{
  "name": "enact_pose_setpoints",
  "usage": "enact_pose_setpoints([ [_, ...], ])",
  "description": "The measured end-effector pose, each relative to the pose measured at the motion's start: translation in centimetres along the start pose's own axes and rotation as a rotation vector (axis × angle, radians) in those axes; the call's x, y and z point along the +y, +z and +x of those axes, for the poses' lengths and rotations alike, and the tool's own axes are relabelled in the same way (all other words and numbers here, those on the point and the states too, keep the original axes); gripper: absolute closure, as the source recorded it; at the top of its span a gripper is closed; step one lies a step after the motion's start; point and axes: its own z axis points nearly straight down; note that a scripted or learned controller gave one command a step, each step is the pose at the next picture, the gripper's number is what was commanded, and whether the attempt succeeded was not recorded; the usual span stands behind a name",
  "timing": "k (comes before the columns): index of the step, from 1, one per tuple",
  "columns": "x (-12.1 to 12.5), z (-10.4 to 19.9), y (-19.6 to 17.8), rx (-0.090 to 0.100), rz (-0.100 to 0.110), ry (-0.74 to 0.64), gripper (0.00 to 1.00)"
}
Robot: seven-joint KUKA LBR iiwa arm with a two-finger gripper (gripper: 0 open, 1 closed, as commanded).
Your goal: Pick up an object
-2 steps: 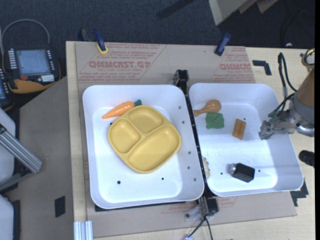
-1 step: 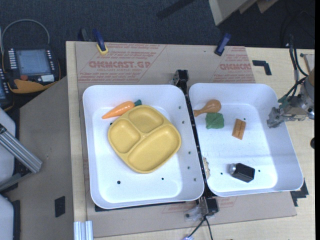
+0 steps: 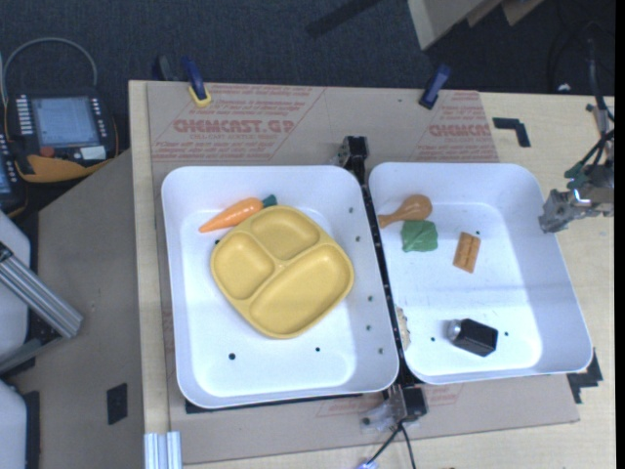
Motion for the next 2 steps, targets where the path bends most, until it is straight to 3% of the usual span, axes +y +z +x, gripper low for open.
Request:
enact_pose_setpoints([
  [1, 0.1, 0.0, -1.7, 0.001, 0.003, -0.001, 1.00],
  [2, 0.1, 5.5, -0.4, 0.007, 0.010, -0.004, 1.00],
])
